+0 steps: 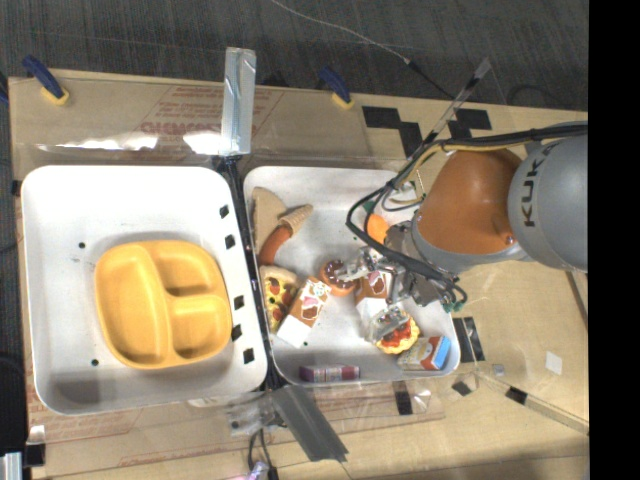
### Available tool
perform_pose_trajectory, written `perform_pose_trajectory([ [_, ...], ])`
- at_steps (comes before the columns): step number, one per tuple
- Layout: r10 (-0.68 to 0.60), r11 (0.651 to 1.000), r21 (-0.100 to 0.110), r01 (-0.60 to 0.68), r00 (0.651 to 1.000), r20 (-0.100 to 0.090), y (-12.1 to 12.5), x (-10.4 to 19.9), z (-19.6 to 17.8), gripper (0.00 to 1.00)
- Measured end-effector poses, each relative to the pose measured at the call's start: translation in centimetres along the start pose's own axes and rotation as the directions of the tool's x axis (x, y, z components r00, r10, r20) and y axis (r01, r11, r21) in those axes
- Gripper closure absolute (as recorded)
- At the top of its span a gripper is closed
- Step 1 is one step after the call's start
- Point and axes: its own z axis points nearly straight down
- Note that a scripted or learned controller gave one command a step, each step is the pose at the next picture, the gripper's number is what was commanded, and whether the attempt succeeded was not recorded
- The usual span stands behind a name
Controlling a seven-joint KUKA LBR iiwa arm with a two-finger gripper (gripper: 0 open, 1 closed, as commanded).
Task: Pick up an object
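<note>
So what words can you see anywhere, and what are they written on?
"KUKA", in part: dark letters on the grey robot arm, cut off at the picture's edge.
Faint red print on the brown cardboard sheet behind the bins: too blurred to read.
Small toy packets in the right white bin: labels too small to read.

Toys [345,288] crowd right bin [330,183]; upper-middle floor open.
</note>
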Motion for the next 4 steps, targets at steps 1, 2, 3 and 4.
perform_pose_trajectory([
  [1, -0.097, 0.995, 0.004, 0.097, 0.995, 0.004, -1.2, -1.4, -0.2, 0.0],
  [2, 0.082, 0.997, 0.001, -0.082, 0.997, 0.002, 0.5, 3.9, 0.0, 0.0],
  [3, -0.158, 0.987, 0.002, 0.158, 0.987, 0.002, 0.1, 3.2, 0.0, 0.0],
  [4, -0.165, 0.986, 0.005, 0.165, 0.986, 0.008, 0.3, 2.8, -1.2, 1.0],
])
